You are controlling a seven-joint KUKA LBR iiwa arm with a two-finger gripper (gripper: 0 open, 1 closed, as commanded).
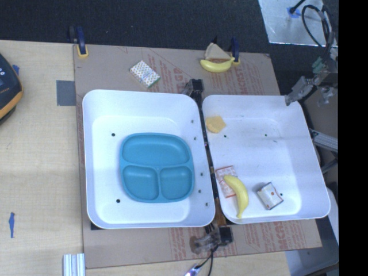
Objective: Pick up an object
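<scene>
Banana (237, 193) — well apart from tool (299, 89)

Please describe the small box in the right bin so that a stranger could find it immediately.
Look in the right white bin, at its near corner. The small grey-white box lies right of the banana; it alone is blocky and has a red mark.

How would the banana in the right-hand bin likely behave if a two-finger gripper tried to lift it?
The banana is curved and smooth, so it may swivel or slip between fingers. It looks like a light toy. One end overlaps a flat card, which could shift with it. It lies near the right bin's wall, cramping approach.
</scene>
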